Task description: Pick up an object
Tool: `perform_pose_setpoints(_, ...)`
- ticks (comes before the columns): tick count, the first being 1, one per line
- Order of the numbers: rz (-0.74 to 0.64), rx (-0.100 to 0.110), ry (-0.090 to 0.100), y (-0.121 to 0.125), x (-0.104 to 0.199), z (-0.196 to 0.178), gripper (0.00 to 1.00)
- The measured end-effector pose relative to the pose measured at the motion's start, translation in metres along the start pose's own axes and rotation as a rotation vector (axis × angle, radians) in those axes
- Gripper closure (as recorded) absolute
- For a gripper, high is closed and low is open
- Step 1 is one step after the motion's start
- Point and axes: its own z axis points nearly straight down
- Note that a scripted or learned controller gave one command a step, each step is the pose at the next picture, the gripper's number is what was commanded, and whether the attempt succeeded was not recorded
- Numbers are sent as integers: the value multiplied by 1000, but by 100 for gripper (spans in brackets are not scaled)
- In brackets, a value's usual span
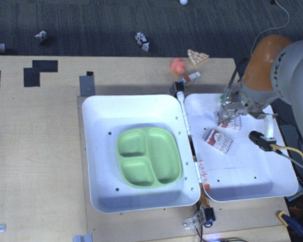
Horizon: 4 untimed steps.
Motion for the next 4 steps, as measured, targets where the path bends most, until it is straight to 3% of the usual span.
perform_pose_setpoints(1, 5, 14, 3, 8, -39, -52, 100)
perform_pose_setpoints(2, 4, 14, 4, 29, -85, -64, 100)
perform_pose_setpoints(3, 1, 13, 5, -63, -31, -149, 100)
perform_pose_setpoints(4, 2, 18, 6, -101, 26, -140, 100)
